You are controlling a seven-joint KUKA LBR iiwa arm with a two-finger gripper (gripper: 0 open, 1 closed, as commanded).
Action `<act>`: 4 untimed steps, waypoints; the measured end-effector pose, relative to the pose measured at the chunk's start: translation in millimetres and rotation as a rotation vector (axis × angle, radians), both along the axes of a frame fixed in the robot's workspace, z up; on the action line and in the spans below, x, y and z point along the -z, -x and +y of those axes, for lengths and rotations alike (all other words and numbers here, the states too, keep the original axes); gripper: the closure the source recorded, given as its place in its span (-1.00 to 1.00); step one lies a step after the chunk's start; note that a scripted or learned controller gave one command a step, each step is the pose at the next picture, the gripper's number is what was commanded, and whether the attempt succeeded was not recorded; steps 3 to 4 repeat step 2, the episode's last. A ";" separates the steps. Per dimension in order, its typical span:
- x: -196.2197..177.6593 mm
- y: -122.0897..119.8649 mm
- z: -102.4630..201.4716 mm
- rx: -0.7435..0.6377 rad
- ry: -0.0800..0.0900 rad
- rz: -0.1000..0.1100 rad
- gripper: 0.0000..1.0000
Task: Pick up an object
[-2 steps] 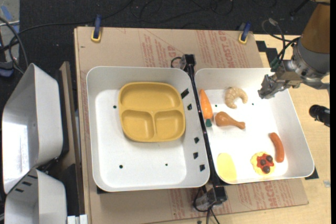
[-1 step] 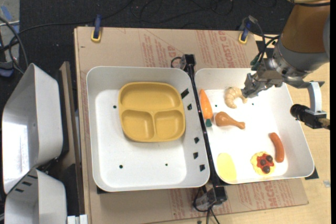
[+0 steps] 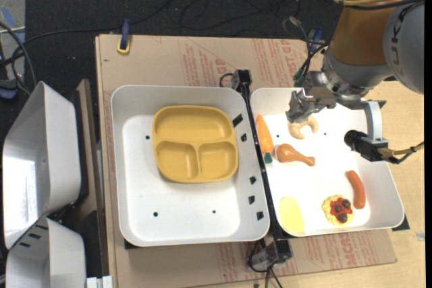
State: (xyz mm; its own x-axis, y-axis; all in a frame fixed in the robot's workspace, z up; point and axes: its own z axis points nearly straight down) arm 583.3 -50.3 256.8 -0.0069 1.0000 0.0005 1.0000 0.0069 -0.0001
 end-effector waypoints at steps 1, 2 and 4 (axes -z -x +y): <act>-1.9 -4.3 59.0 -0.002 -0.001 -0.001 1.00; 18.1 0.1 115.9 -0.001 -0.001 0.003 1.00; 18.1 0.1 115.9 -0.001 -0.001 0.003 1.00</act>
